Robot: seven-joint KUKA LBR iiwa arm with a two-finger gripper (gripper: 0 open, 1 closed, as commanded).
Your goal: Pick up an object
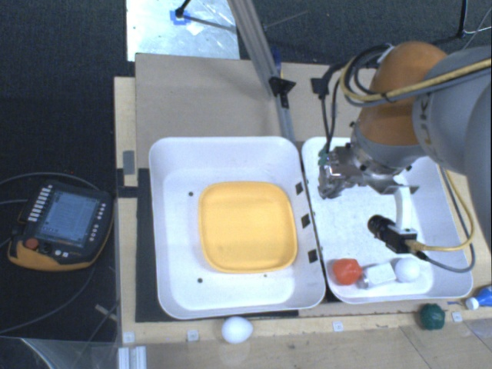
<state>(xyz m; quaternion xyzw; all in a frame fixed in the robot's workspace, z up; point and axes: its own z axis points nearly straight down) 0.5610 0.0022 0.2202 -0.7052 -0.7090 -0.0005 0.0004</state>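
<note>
My gripper [332, 178] hangs over the upper left of the right bin [350, 229]. I see nothing in it, and I cannot tell how far open it stands. To do this well, I should centre over one item before descending and keep off the bin wall. The red object [345, 270] lies at my six o'clock, by the bin's near edge. A white block [377, 275] and a white ball [407, 268] lie toward five o'clock.

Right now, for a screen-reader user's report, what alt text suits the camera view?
A grey robot arm's gripper hangs over the far left of the right white bin, where a red object, a white block and a white ball lie along the front. The left bin holds a yellow plate.
</note>
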